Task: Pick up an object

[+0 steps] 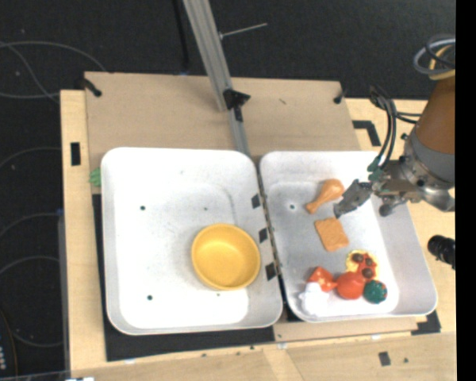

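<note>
The right bin (397,236) holds a tan toy drumstick (325,194), a flat orange cracker-like square (332,233), a yellow pizza-like piece (362,261), red tomato pieces (343,282), a green ball (374,292) and a small white item (311,299). My gripper (366,205) hangs over this bin's upper right part, just right of the drumstick and above the square. Its dark fingers (351,200) stand apart with bare bin floor between them, holding nothing.
A yellow bowl (225,255) sits in the left bin (143,213) near its lower right. A slanted metal pole (214,54) rises behind the bins. Cables trail beside the arm at the right edge.
</note>
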Controlling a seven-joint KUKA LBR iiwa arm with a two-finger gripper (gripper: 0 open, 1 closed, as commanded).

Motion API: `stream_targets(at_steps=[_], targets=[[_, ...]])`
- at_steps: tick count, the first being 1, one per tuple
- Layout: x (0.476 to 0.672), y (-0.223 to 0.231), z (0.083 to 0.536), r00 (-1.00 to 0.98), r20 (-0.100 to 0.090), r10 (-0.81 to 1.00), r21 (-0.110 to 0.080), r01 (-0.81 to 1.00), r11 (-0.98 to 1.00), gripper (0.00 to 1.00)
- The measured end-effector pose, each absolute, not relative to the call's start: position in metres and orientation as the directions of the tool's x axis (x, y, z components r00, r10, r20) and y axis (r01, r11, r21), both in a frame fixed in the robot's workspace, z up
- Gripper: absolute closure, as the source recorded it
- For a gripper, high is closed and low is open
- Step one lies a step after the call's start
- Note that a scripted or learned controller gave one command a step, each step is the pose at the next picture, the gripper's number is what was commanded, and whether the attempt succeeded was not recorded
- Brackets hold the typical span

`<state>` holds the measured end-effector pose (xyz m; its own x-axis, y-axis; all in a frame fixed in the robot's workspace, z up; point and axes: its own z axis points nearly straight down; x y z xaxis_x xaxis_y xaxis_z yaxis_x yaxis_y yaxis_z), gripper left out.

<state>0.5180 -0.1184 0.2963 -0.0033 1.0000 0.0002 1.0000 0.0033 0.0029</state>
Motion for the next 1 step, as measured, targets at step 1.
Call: stream_targets(at_steps=[1], targets=[[0.5180, -0.1186, 0.2963, -0.001, 0.000, 1.000, 0.003, 1.000, 0.001, 0.00]])
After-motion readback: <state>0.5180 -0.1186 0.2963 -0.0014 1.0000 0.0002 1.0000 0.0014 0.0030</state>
